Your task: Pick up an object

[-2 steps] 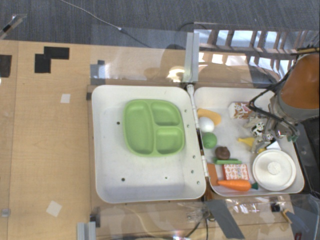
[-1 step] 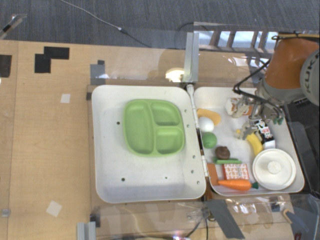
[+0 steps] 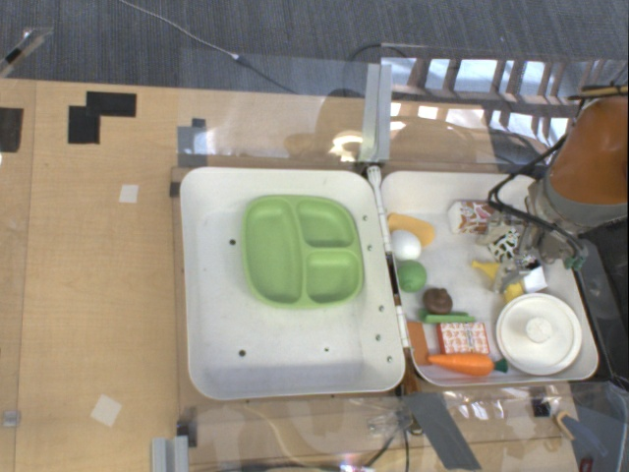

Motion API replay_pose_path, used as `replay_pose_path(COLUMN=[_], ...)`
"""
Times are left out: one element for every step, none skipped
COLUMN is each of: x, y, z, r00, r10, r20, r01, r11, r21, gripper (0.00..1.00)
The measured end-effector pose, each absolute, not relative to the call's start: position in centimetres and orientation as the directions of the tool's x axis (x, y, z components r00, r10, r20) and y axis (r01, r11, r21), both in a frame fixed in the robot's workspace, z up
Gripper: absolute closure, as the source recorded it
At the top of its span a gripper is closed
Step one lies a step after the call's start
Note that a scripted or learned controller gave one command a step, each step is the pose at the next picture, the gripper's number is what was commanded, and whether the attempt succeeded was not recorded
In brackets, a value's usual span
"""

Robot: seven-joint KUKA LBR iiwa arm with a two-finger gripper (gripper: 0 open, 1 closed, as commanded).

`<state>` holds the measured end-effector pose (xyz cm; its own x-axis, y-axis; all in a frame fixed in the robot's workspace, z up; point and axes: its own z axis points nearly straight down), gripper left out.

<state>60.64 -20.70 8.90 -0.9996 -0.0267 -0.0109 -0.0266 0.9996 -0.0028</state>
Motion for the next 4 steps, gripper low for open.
replay_pose_path(x=[60.1, 59.3, 66.1, 64.4], y=[-12.3, -11.8, -20.1, -20.4], z=[9.0, 9.0, 9.0, 8.8], r00=[-0.997, -1.000, -0.983, -1.000], r10=[-0.079, -0.004, -0.184, -0.029], r20=[-0.016, -0.018, -0.015, -0.010], r01=[-0.079, -0.004, -0.184, -0.029], r11=[0.997, 1.000, 0.983, 1.000], r21=[0.000, -0.002, -0.006, 0.000], gripper=[0.00, 0.00, 0.00, 0.00])
